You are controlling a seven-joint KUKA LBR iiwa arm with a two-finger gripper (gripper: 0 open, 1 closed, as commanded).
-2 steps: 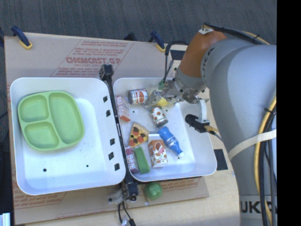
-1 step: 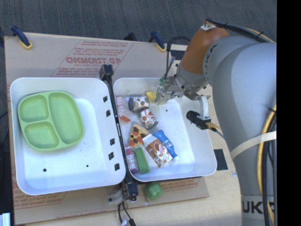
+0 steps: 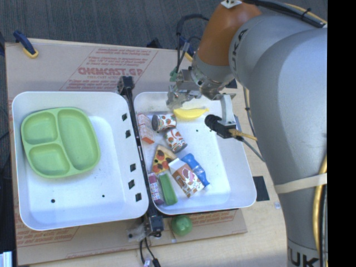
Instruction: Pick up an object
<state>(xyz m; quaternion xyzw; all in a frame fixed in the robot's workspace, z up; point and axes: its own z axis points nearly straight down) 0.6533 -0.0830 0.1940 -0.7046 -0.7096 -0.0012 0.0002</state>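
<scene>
Gripper [image 3: 177, 96] sits low over far edge of right shallow white plastic bin [image 3: 236, 171], just left of yellow plastic banana [image 3: 191, 113]; can't tell its state. Small cans, cartons & packets lie mid-bin. Green divided plastic tray [image 3: 59, 142] in left white bin [image 3: 67, 207].

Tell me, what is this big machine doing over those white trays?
A grey robot arm reaches in from the right, and its gripper hangs low over the far end of the right bin, close to a yellow banana. That bin holds a heap of small things: cans, packets and a green block. The left bin holds a green divided plate. The arm is meant to pick something up; nothing can be seen in its grip.
</scene>
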